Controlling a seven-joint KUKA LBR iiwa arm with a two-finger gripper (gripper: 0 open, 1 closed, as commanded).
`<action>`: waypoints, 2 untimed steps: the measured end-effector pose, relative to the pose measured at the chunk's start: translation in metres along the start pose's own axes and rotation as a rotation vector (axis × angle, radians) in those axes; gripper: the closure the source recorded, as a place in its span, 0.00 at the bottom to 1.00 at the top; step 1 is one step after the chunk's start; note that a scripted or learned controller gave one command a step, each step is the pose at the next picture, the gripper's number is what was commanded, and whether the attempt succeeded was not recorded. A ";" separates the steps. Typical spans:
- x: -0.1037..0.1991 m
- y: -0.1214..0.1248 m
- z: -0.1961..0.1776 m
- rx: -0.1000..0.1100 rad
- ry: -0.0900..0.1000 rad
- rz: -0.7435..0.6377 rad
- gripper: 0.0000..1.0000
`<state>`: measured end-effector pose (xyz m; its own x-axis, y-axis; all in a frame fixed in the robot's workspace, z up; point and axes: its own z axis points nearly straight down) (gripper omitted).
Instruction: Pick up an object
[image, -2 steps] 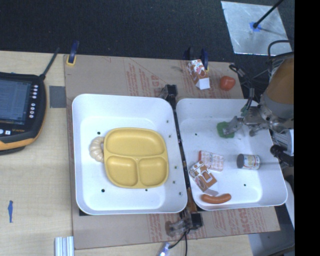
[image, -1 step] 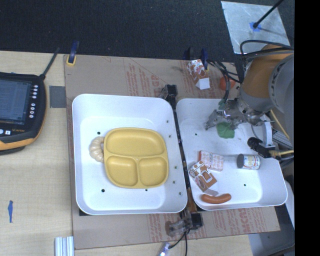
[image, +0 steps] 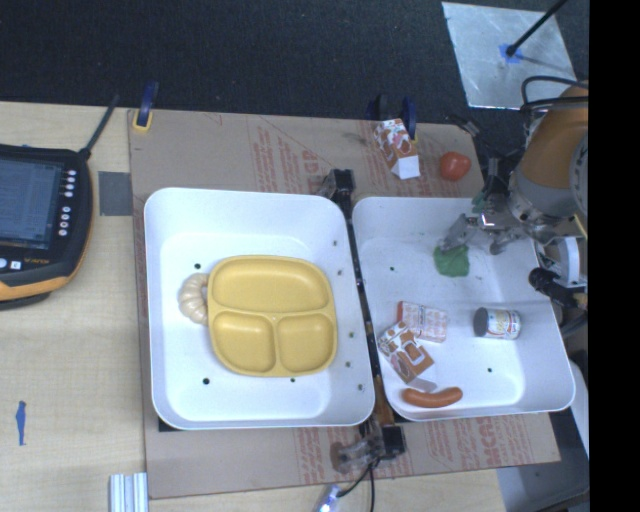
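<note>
Your claw (image: 487, 232) sits over the far part of the right bin (image: 530, 385), reaching in from the right. Its two fingers are spread apart, one slanting toward the green object (image: 452, 261) and the other toward the bin's right wall. Nothing lies between the fingers.

The green object rests on the bin floor just below and to the left of the claw, close to the left fingertip; contact cannot be confirmed from this angle.

Nearer the camera than the claw, and slightly to its right, you have a small can (image: 497, 323) lying on its side. Further left of that sits a printed packet (image: 423, 320), with a second carton (image: 405, 351) just beside it toward the camera. A sausage (image: 432, 397) lies along the near wall of the same bin, well apart from the claw.

Beyond the claw, outside the bin, a red tomato-like ball (image: 455, 165) and a small carton (image: 397, 146) stand on the counter (image: 70, 380).

Well to the claw's left, the left bin (image: 175, 400) holds a yellow divided plate (image: 271, 315), with a pale bread-like item (image: 192, 297) touching the plate's left edge. A handheld control pendant (image: 40, 222) rests at the counter's far left.
</note>
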<state>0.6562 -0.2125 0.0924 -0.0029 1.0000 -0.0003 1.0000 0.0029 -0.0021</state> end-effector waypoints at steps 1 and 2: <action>0.070 -0.004 0.000 0.002 0.000 -0.004 0.00; 0.020 0.000 0.000 0.000 -0.001 0.000 0.00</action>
